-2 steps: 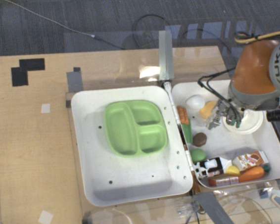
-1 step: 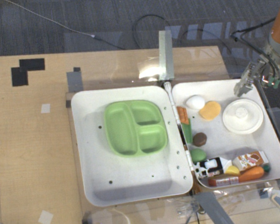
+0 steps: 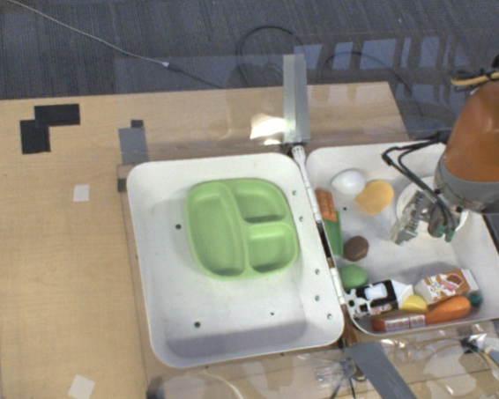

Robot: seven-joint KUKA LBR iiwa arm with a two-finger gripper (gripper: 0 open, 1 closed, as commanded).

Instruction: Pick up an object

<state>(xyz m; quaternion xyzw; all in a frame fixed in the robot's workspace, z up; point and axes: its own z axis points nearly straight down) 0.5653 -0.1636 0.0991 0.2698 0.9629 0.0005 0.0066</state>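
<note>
A pale green divided plate (image 3: 239, 227) sits in the white left bin (image 3: 170, 326). The right bin (image 3: 484, 240) holds a white egg (image 3: 348, 181), a yellow-orange piece (image 3: 375, 196), a brown ball (image 3: 356, 248), an orange carrot (image 3: 447, 310) and a black-and-white patched carton (image 3: 372, 297).

No legible text on any object.

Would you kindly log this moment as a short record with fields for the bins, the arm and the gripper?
left bin: holds a green divided plate
right bin: holds a white egg, yellow round item, brown ball, orange carrot, small carton
arm: reaches in over the right bin
gripper: above the bin floor, nothing seen between its fingers
</note>
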